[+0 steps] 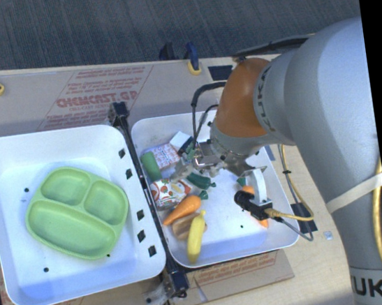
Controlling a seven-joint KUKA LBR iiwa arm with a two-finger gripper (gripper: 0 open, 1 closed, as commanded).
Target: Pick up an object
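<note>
Right bin point(282, 240) crowds toys along its left wall beside the hand point(202, 159).

Lighting is bright and cool, blue-tinged on the left bin point(2, 210). The arm point(312, 110) shows soft highlights — shadow falls beneath it into the right bin point(287, 237). Focus is slightly soft overall.

place: robot lab | evidence: clamped cardboard point(98, 91), bins point(4, 231) (white)
</note>
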